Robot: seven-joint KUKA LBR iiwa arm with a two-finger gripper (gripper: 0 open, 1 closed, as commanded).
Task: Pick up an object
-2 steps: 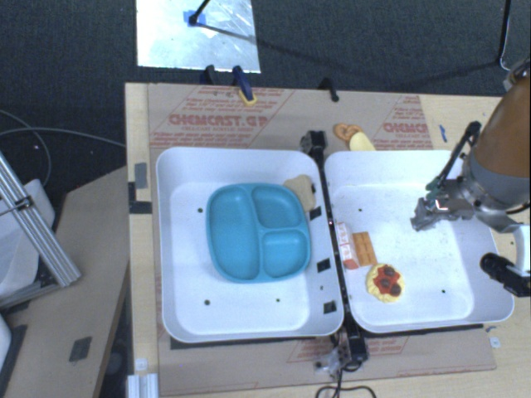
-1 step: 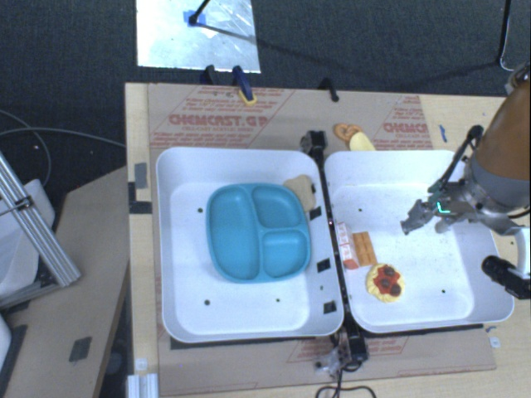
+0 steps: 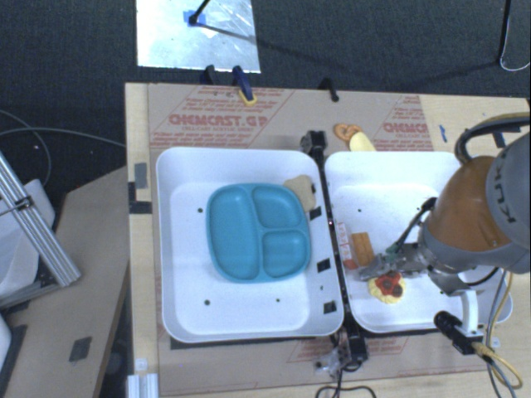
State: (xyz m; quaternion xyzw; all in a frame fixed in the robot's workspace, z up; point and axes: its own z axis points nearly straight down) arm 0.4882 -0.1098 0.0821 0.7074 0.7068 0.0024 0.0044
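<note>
In the right bin (image 3: 390,181) lie a small orange-brown block (image 3: 361,246) and a red and yellow toy piece (image 3: 387,288) near the front. My gripper (image 3: 380,265) hangs low between these two, just above the red and yellow piece, with the arm's orange wrist behind it to the right. A blue three-part plate (image 3: 257,231) fills the middle of the left bin (image 3: 178,222), and a tan piece (image 3: 301,188) rests at that bin's back right, touching the plate's edge.
A yellow and orange toy (image 3: 357,138) lies on the cardboard behind the right bin. Black clips (image 3: 314,142) hold the bins along the divider between them. Cables run at the front right of the bench.
</note>
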